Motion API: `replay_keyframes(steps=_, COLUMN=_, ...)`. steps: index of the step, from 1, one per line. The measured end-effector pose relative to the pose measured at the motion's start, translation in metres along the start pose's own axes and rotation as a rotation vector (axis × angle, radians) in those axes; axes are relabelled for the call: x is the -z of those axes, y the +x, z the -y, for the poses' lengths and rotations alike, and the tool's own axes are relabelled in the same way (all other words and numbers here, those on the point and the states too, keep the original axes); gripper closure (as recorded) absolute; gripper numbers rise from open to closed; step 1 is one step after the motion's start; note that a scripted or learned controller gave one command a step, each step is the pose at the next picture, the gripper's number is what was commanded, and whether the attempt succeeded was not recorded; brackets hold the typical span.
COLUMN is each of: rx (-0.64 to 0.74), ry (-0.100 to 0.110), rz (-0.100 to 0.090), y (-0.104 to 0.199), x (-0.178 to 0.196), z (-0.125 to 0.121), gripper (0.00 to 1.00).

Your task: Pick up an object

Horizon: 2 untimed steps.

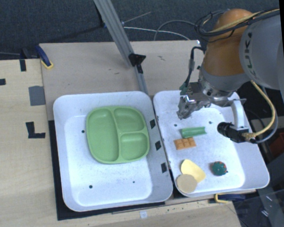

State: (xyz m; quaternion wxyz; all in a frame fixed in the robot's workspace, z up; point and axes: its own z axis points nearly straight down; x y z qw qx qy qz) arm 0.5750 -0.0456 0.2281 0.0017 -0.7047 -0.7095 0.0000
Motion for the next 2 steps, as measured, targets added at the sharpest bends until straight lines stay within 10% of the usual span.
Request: replay_keyframes(steps=2, rx=-0.001, ry=0.003, rz=0.002, y=0.101, x=-0.01, z=0.052, gripper=1.0)
